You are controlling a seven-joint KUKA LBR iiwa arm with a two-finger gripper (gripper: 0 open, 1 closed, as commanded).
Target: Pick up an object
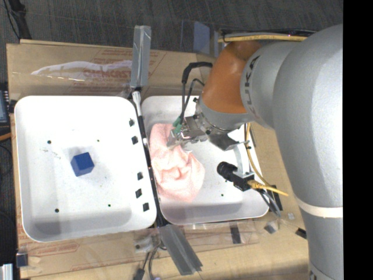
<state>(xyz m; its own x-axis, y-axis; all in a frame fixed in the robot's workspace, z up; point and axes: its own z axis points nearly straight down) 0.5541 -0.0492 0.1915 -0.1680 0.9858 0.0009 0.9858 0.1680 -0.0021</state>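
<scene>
A crumpled pink cloth [175, 167] lies in the right bin [233, 206], against its left wall. My gripper [182, 135] is down at the cloth's upper edge, touching or just above the fabric. Something small and green [177, 125] shows right beside the gripper's tip. The arm's orange band [228, 83] and grey body tower over the right bin's far side. A blue cube [82, 163] sits alone in the left bin [35, 127], well away from the gripper.
A black plug on a yellow cable [234, 176] hangs over the right bin's right half. A ridge with black clips [141, 156] divides the two bins. Brown cardboard [70, 63] lies under and behind them.
</scene>
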